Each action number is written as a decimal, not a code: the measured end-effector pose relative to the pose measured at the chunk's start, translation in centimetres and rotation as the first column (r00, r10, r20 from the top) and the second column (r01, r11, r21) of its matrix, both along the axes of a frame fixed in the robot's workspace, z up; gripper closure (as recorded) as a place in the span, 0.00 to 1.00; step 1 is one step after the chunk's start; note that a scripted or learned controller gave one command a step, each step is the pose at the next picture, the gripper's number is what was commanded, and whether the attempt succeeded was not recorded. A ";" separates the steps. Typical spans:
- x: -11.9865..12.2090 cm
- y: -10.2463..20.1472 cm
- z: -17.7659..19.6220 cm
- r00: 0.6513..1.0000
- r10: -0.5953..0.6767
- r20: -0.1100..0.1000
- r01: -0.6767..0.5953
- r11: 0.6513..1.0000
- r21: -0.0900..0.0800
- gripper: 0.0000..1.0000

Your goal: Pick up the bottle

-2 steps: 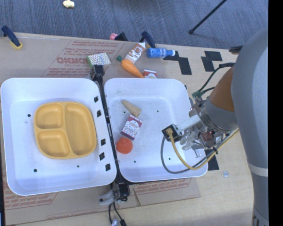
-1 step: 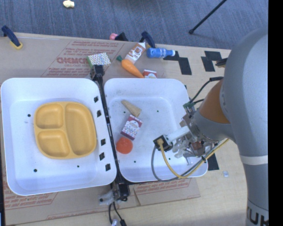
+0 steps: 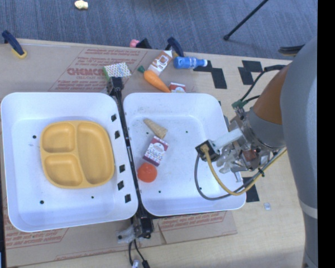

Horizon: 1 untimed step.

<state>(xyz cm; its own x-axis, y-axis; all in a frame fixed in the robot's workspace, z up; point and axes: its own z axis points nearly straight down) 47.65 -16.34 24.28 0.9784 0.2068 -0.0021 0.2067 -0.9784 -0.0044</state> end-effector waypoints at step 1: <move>-0.1 -3.4 -9.6 1.000 0.016 -0.003 -0.016 1.000 0.001 1.00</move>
